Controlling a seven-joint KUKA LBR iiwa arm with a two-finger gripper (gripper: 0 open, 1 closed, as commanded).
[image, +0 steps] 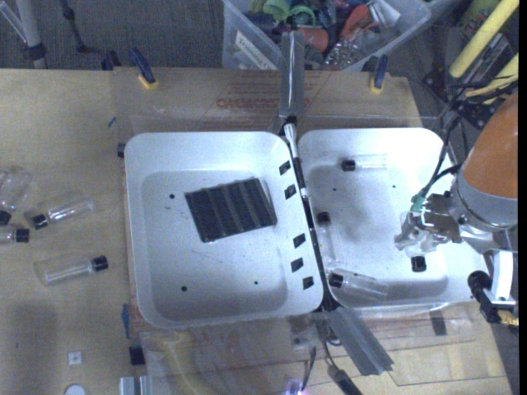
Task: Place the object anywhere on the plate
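Hovering claw [418, 235] blurry, vial [360, 282] half-hidden nr divider

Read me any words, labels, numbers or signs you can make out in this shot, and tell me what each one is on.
Nothing reads clearly.
Reddish printed lettering on the wooden board behind the two bins: too blurred to read.
White label on the front of the clear storage tub of tools: too small to read.
The dark ridged plate in the left bin, the vials in the right bin and the gripper: no markings visible.
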